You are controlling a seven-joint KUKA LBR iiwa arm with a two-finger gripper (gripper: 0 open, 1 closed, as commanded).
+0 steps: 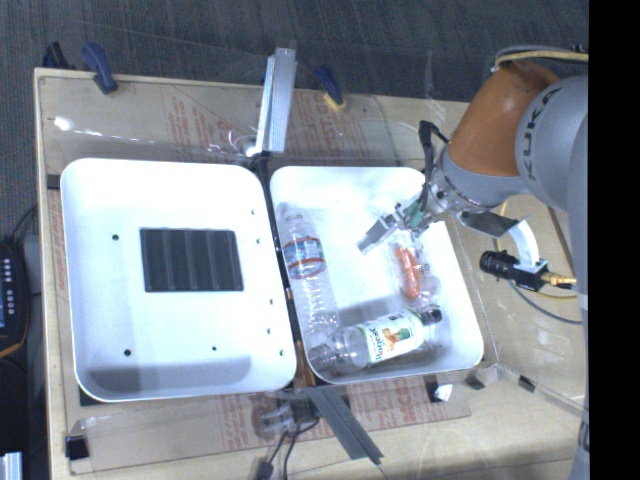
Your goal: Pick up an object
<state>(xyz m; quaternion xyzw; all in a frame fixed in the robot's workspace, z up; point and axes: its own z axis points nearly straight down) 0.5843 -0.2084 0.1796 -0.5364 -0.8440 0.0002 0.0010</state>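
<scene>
My gripper [385,230] hangs over the upper middle of the right bin [340,183], reaching in from the right. Just below and right of it lies an orange item in clear wrap [408,271]; whether they touch is unclear. A clear water bottle with a red-and-white label [305,268] lies along the bin's left wall. Across the bin's front lies a second clear bottle with a green label and black cap [380,340].
The left bin [100,208] has a dark ribbed rectangle [192,260] on its floor. A metal bar [276,98] rises behind the seam between the bins. Blue clamps [98,66] grip the bench's back edge.
</scene>
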